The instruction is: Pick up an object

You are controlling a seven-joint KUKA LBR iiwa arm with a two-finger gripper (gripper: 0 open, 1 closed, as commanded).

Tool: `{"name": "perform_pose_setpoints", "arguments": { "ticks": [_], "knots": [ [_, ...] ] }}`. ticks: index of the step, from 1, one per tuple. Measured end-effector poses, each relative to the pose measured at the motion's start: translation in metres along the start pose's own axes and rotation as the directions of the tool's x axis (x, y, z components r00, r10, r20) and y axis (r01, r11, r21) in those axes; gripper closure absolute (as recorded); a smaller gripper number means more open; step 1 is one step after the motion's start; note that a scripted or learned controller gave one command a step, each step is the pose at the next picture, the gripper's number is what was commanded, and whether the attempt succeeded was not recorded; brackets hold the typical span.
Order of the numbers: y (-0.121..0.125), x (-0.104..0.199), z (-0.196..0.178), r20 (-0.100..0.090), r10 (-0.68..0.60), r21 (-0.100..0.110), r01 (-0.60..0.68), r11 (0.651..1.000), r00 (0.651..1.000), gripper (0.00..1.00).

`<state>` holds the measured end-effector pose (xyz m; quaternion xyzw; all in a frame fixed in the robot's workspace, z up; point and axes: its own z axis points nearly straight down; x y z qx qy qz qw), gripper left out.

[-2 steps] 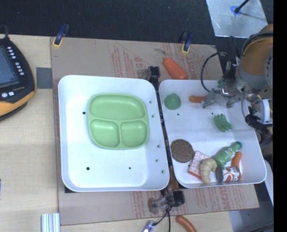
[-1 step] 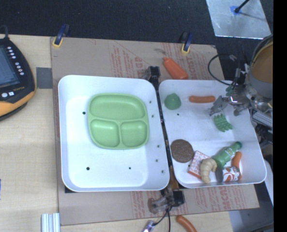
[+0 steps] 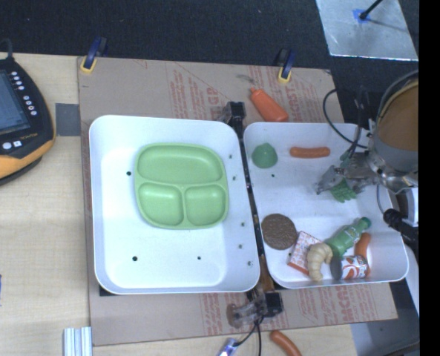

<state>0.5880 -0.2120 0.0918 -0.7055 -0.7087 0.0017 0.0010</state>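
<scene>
Two white bins sit side by side on the bench. The left bin (image 3: 108, 199) holds a green divided plate (image 3: 181, 185). In the right bin (image 3: 294, 206) the gripper (image 3: 343, 182) hangs at the right side, its fingers pinching a small green object (image 3: 345, 193). Left of it lie a green dome (image 3: 264, 155) and a sausage (image 3: 309, 152). Nearer are a brown disc (image 3: 279, 231), a croissant (image 3: 318, 259) and a green bottle (image 3: 346, 237). A carrot (image 3: 268, 105) lies just beyond the bin's far edge.
</scene>
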Motion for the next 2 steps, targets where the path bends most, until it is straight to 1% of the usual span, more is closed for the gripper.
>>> {"name": "perform_pose_setpoints", "arguments": {
  "ticks": [1,2],
  "knots": [
    [-0.058,0.0,-0.053,0.0,0.0,-0.001,0.0,1.0,1.0,0.0],
    [-0.028,0.0,0.001,0.0,-0.001,0.0,0.001,1.0,1.0,0.0]
  ]
}}
